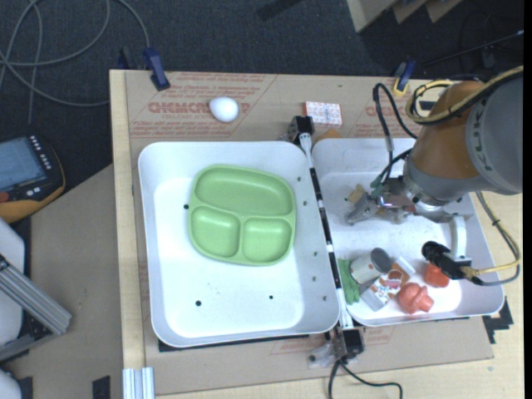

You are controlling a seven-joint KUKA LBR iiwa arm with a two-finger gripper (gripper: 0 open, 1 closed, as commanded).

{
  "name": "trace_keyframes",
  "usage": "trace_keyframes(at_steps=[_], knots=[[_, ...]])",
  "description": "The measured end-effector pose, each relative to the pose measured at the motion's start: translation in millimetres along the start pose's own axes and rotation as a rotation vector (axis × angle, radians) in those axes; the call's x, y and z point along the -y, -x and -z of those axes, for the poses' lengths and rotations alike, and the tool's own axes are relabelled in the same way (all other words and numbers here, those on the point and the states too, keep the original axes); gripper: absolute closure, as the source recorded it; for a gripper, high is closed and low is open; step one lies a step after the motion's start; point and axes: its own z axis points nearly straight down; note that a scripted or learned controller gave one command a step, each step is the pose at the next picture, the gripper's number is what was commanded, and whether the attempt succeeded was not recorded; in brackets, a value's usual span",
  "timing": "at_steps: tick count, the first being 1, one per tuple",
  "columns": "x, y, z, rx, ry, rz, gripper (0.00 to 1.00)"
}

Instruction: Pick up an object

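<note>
The likeliest things for you to pick were the small objects heaped in the right bin [399, 160]: a red piece [414, 296], a grey cylinder [371, 263], a small printed box [381, 291] and a green scrap [346, 271], all close together at the near side. Your pincer [359, 208] hung over the bin's bare middle, apart from that heap; its metal fingers looked spread and held nothing. You seemed to be at the approach step; next you would need to descend onto one item. The left bin [166, 248] held a green divided plate [242, 214].
</note>
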Motion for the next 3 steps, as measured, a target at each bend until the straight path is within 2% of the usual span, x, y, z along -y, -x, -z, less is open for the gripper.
trace_keyframes(at_steps=[1,2,3], knots=[[-42.8,-22.3,0.4,0.000,0.001,0.001,0.00],[-83.7,-3.1,0.7,0.001,0.002,0.001,0.00],[-52.3,-17.1,0.1,0.000,-0.001,0.000,0.00]])
